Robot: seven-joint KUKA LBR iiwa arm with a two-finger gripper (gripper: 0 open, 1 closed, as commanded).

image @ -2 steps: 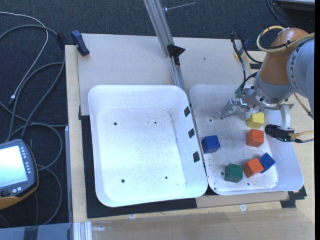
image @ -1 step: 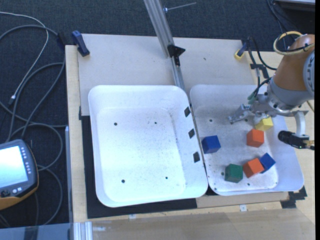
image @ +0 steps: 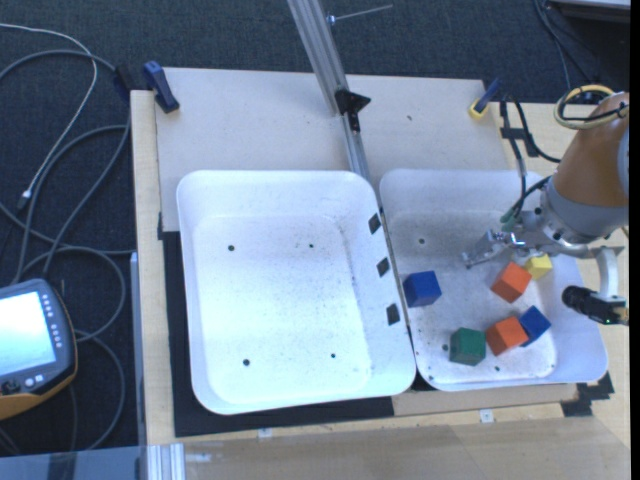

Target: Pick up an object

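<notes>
At the frame's right, the end effector hovers in the right bin; I cannot tell its state. An orange block lies just beside it.

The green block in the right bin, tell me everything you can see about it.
The green block is a small, solid-looking dark green cube with a matte finish. It sits flat on the floor of the right bin, near the front rim. An orange block is right beside it on its right, seemingly touching it. The claw hangs farther back, well apart from it.
</notes>
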